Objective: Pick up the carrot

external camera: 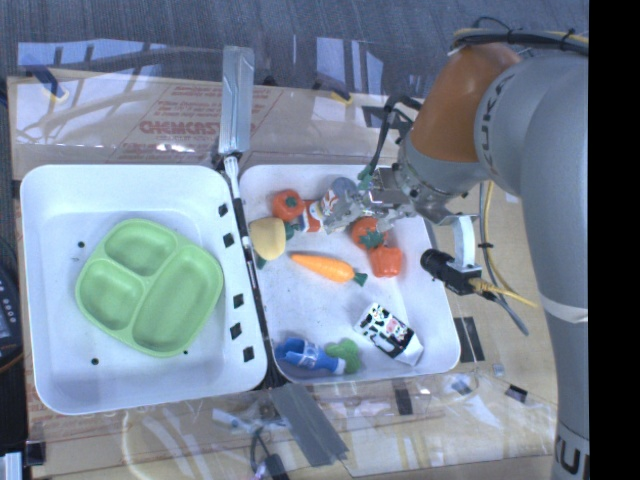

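Lying near the middle of the right bin [440, 313], carrot [321, 267] with long axis running left to right, green stem end pointing right and slightly down. Hovering at the bin's upper part above the carrot, gripper [352, 206] among small orange toys, finger spread impossible to tell. Sitting in the left bin [45, 348], green divided plate [149, 286]; sharing the right bin, yellow piece [266, 238], black-and-white carton [388, 332], blue toy [300, 355].

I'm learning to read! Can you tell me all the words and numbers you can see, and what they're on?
Red print on the cardboard sheet behind the bins: too blurred to read.
Black-and-white carton in the right bin: cow-spot pattern, with no words clear enough to read.
I see no other readable words or numbers.
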{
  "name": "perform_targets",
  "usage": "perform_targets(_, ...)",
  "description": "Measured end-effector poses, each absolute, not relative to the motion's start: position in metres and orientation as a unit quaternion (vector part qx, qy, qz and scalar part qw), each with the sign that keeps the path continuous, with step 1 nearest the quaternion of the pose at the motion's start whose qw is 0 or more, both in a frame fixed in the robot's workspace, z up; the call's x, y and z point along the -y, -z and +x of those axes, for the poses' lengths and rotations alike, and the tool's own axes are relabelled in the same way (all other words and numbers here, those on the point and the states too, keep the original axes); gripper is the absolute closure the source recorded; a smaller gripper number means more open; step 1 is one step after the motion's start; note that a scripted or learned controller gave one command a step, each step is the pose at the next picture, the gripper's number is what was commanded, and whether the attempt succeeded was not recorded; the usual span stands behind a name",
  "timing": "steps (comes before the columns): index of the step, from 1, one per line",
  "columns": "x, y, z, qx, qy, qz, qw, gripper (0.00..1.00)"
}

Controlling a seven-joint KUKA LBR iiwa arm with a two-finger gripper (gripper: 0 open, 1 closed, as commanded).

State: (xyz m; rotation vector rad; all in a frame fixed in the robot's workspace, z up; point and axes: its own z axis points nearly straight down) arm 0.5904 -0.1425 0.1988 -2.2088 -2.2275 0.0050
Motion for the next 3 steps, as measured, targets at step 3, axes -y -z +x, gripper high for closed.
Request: perform_targets(3, 0.124, -0.091, 0.598, 0.647, -0.0009, -0.762, 0.001, 0.00)
